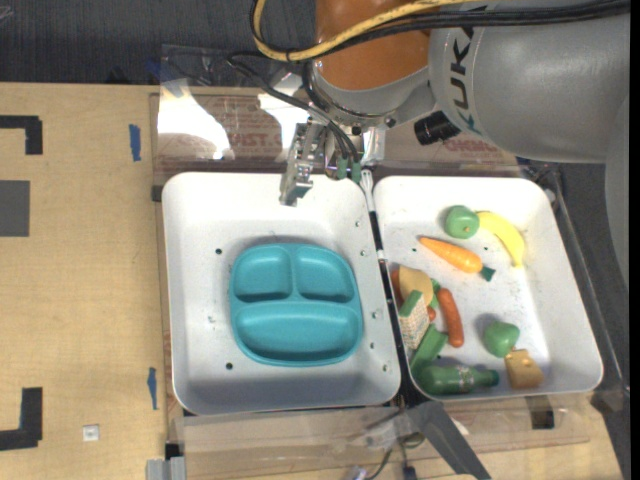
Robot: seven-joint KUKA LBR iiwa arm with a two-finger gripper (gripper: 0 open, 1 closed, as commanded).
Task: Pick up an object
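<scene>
The things to pick from lie in the right bin [570, 298]: a carrot [452, 254] and a green apple [461, 221] beside a banana [503, 234] near the far side, a red sausage [450, 316] and a green pepper [500, 335] in the middle, a tan block [523, 369] and a dark green bottle [455, 376] along the near wall. Several more pieces crowd against the left wall, touching one another (too jumbled to name each).

The left bin [190, 268] holds a teal divided plate [294, 302]. The gripper [297, 180] hangs over that bin's far edge, well apart from every piece of food, and nothing sits between its fingers; whether they are spread or closed cannot be told from this angle.

The risk from here is a wasted descent: dropping where it hovers, it would meet bare plastic or the plate. In the right bin, the crowded pile invites a two-item pinch, and the round apple would likely roll away.
</scene>
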